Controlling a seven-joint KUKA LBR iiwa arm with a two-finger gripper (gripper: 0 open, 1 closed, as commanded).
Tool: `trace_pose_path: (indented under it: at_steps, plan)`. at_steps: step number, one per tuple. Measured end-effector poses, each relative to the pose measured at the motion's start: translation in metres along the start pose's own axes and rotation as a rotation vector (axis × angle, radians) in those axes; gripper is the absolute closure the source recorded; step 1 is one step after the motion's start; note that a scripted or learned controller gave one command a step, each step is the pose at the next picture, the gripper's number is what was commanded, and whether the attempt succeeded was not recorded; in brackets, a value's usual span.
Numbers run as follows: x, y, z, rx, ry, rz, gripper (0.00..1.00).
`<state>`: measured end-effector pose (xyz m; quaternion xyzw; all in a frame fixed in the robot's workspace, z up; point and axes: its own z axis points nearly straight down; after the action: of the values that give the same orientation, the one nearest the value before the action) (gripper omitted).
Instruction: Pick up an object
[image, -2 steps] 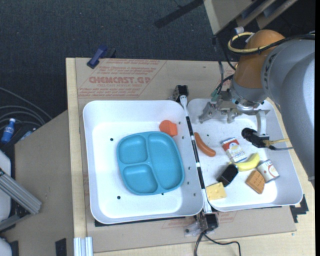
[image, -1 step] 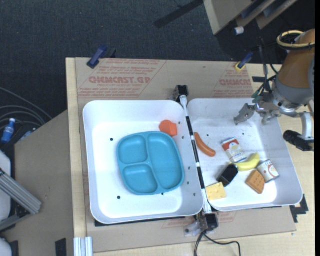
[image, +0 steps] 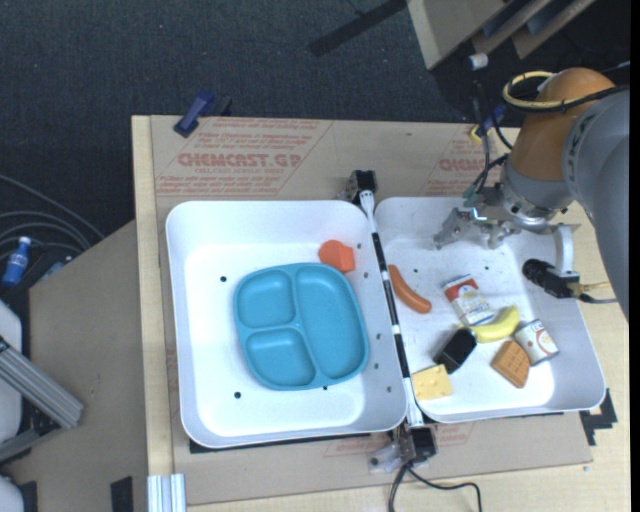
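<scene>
From the camera view, the gripper (image: 468, 236) hangs over the far part of the right bin (image: 585, 372), near the bin's back wall, with the grey arm (image: 560, 130) reaching in from the right. Its two metal fingers (image: 445, 235) look spread apart, with bare white bin floor showing between them. Nothing sits between them and they touch none of the objects. The things to pick lie nearer the camera in that same bin, all apart from the gripper. An orange-red sausage (image: 410, 288) lies slantwise by the divider, and a small red-and-white pack (image: 465, 297) sits just beside it. A yellow banana (image: 497, 325) is below the pack. A black block (image: 457, 349) is at the banana's left end; whether the two touch I cannot tell. Further forward are a yellow cheese wedge (image: 432, 382), a brown cracker (image: 510, 364) and a small can (image: 538, 340). In the left bin (image: 190, 300) a blue divided plate (image: 300, 325) lies flat in the middle, and an orange piece (image: 338, 255) lies just behind the plate's far right corner, close to the divider.
</scene>
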<state>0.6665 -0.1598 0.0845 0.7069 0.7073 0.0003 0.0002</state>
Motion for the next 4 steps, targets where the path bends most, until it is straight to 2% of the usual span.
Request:
trace_pose_path:
  at_steps: [1,2,3,4]
  plan:
    - [0.032,0.0,0.0,0.003,0.001,0.0,0.0]
    - [0.032,0.001,-0.011,0.002,0.0,-0.001,1.0]
    - [0.032,0.0,-0.011,0.002,0.0,-0.001,0.0]
    - [0.054,0.0,0.0,0.003,0.001,0.0,0.0]
